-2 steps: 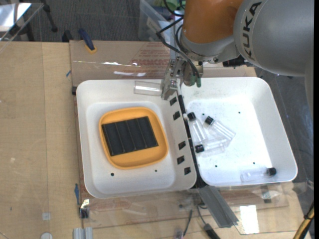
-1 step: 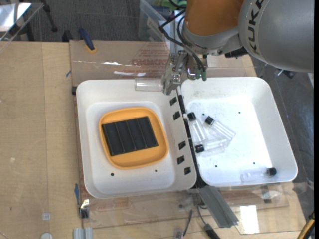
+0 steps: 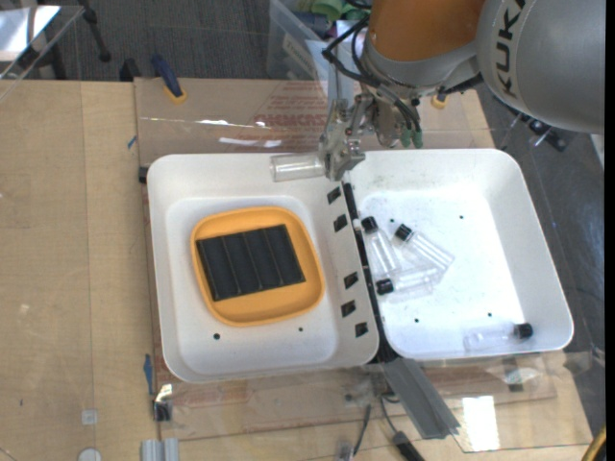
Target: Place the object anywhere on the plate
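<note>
The gripper is hanging over the back rim of the left bin, its fingers pinching one end of a clear tube that is sticking out level to the left. The orange plate is sitting below in that bin, apart from the tube, while more tubes are lying in the right bin.

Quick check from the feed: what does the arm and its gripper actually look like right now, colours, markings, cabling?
The arm is smooth grey with black KUKA lettering, and has a broad orange band above the wrist. Dark cables loop round the wrist below the band. The gripper is a small bare-metal, silvery two-finger unit, with green wiring beside it.
</note>
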Available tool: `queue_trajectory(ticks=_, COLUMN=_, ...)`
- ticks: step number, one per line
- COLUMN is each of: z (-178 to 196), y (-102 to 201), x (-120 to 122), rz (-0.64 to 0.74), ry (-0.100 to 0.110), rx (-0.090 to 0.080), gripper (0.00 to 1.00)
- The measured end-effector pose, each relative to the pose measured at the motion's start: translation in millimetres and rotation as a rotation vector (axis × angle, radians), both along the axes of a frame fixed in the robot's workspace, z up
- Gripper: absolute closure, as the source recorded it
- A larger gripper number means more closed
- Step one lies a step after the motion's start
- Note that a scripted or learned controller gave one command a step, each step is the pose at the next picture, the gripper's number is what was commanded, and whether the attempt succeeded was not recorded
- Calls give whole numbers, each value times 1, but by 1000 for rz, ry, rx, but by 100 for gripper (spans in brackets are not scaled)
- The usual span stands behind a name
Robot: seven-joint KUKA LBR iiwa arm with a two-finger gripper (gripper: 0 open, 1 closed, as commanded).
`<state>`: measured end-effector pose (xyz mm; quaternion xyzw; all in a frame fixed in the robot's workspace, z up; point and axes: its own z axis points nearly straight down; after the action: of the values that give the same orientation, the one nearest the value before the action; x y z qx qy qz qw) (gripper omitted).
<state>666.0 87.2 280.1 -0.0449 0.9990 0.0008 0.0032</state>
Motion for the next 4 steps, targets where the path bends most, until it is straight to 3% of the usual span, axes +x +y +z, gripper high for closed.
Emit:
queue_trajectory(ticks=1, z=16, y=-18, x=3, rz=212, ry=-1, rx=-1, gripper=100)
queue_trajectory(ticks=3, z=26, y=-32, x=3, rz=442, ry=-3, rx=-2, gripper=100)
queue_trajectory(ticks=4, z=3, y=17, x=2, rz=765, ry=4, rx=-1, gripper=100)
